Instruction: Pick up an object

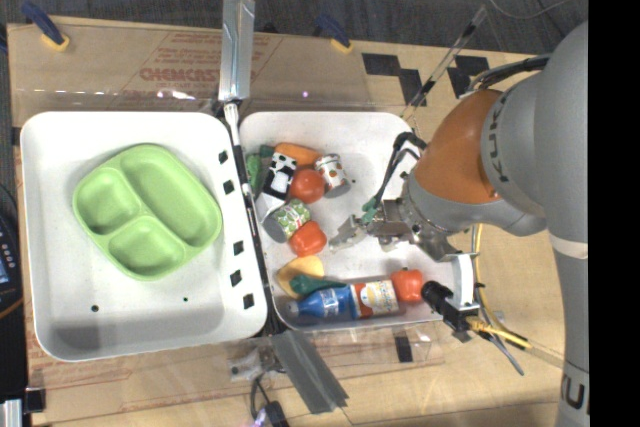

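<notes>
Objects for picking sit in a heap in the right bin (pixel 330 127), and you can see most of them crowd its left half. Against the near wall lies a bottle (pixel 352 299) on its side, with a blue end pointing left, a pale label in the middle and an orange-red end pointing right. Just left of the blue end rests a yellow piece (pixel 302 268). Above that you find an orange-red piece (pixel 309 237), touching a small can (pixel 286 218) with a green label. Higher up sits a red ball-shaped item (pixel 307 185), with a black-and-white toy (pixel 279 181) on its left and a small patterned can (pixel 331 172) on its right; an orange item (pixel 293 153) lies at the top of the heap.

The gripper (pixel 352 229) hangs over the middle of the right bin, just right of the orange-red piece and above the bottle. You cannot tell from this angle how far apart its fingers are, and nothing shows between them. The grey arm (pixel 545 145) with its orange band (pixel 455 150) enters from the right.

In the left bin (pixel 60 315) you see a green divided plate (pixel 147 209) with three compartments, lying flat. Both bins rest on the desk (pixel 100 55).
</notes>
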You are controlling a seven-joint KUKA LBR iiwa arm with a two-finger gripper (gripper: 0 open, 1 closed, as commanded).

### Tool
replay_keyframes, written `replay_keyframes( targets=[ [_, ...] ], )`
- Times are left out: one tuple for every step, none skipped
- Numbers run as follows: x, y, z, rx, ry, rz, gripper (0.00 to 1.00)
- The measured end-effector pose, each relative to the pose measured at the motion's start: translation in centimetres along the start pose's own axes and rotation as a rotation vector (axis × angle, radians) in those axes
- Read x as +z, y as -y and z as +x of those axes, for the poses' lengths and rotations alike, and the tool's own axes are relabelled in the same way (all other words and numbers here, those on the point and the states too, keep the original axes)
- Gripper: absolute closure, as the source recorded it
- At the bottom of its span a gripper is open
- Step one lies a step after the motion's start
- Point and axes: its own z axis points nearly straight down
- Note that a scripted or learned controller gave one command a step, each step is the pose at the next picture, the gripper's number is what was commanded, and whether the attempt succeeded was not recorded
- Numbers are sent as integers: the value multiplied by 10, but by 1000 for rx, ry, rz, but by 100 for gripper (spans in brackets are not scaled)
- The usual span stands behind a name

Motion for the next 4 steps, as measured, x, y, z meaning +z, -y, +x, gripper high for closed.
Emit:
replay_keyframes(
  targets=[
    [-9, 0, 1, -4, -1, 3, 100],
    [-9, 0, 1, -5, -1, 3, 0],
    [35, 28, 53, -352, 1, -6, 0],
    [36, -17, 59, -460, 1, -4, 0]
  ],
)
